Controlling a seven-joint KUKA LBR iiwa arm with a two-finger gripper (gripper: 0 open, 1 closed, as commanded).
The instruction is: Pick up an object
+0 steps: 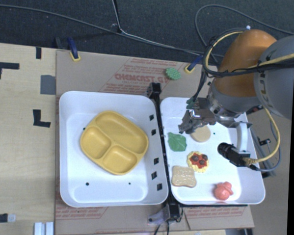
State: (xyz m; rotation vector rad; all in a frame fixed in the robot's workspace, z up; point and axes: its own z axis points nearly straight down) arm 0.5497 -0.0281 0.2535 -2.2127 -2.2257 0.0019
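The right bin (241, 195) holds several toy foods. A green leafy piece (176, 141) lies near its left wall. A round beige disc (201, 134) sits beside it, partly under the gripper. Lower down are a small pizza piece (198, 161), a tan cracker (183, 176) and a red-pink fruit piece (223, 190). My gripper (191, 123) hangs over the upper middle of this bin, its dark fingers pointing down just above the green piece and the beige disc. I see nothing held between the fingers.
The left bin (73, 110) holds a yellow divided plate (114, 142). A green toy piece (173, 74) lies on the cardboard behind the bins. A black cylindrical part (231, 153) with cables juts over the right bin. Clamps sit at the board's back edge.
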